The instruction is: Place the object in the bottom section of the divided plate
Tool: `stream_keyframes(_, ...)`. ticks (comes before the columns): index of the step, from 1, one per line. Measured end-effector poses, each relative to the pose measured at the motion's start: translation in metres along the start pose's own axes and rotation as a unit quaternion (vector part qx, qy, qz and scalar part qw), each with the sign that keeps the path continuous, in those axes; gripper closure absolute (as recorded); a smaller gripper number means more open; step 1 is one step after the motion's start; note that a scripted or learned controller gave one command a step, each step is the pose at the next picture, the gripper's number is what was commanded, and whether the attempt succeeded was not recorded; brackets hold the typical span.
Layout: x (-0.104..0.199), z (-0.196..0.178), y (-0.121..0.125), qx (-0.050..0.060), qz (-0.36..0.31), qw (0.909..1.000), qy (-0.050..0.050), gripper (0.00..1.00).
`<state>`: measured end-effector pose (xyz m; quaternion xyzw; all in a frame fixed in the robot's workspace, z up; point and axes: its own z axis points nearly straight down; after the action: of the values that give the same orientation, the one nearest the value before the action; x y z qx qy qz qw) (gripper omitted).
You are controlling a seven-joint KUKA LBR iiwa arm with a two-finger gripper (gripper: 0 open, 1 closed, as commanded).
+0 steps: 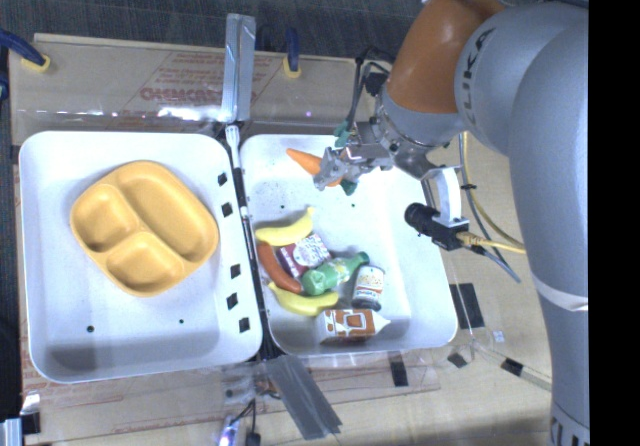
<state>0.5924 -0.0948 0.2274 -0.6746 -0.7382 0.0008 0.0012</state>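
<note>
The task looks to be at its beginning, judging by how things lie: the yellow divided plate (143, 226) sits in the left bin (50, 334) with all three of its sections bare, and nothing has yet reached the bottom section, the one nearest the lower edge of the view. Every loose item is in the right bin (425, 319). An orange carrot (303, 160) lies near that bin's upper left corner, and lower down there is a cluster: a yellow banana (282, 229), a red sausage-like piece (277, 269), a small printed packet (309, 252), a green bottle (330, 276), a second banana (298, 302), a small jar (368, 285) and an orange carton (350, 324). The tool (340, 169) hangs over the upper part of the right bin, right at the thick end of the carrot, and seems to touch or nearly touch it. The carrot is the likeliest thing to be moved, but I cannot tell whether it sits between the fingers, nor how far apart they are, as the wrist and its fittings blur together there. What is left, then, is nearly everything: a secure grip, a lift clear of the bin wall, a carry across the divider (240, 234) to the left bin, and a release over the plate's bottom section.
</note>
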Motion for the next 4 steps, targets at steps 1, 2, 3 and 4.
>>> stream_keyframes(1,0.027,-0.052,-0.025,-0.002,-0.264,0.9647,-0.002,1.00)
stream_keyframes(2,0.029,-0.076,-0.039,-0.001,-0.235,0.9721,-0.002,1.00)
stream_keyframes(3,0.053,-0.173,-0.012,-0.002,-0.407,0.9136,-0.002,1.00)
stream_keyframes(4,0.130,-0.199,-0.061,-0.002,-0.503,0.8644,-0.002,1.00)
